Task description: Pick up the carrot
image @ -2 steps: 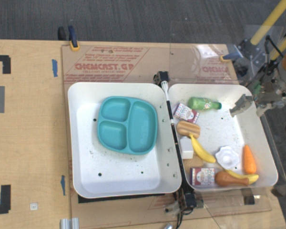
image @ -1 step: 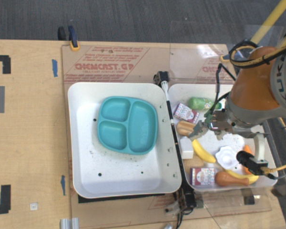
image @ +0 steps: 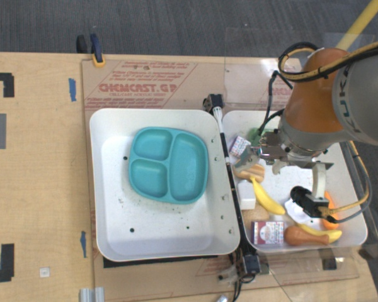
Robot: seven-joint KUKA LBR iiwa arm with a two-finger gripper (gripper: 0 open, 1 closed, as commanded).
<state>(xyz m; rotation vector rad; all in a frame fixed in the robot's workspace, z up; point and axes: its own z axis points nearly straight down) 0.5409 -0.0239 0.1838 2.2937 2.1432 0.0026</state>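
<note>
2 bins side by side on a cardboard sheet (image: 145,83) on the counter (image: 38,168), rims meeting. L bin (image: 107,231): divided plate (image: 169,165) near its middle. R bin (image: 356,228): packet (image: 239,146) at rear-left, bun-like item (image: 249,172) just in front of it, then banana (image: 268,198) w/ block (image: 247,201) on its left by the wall. Carton (image: 268,233) at front-left; carrot (image: 293,235) just right of it along front wall, 2nd banana (image: 316,229) lying across carrot.

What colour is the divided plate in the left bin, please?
Teal; the plate shows in camera view.
</note>
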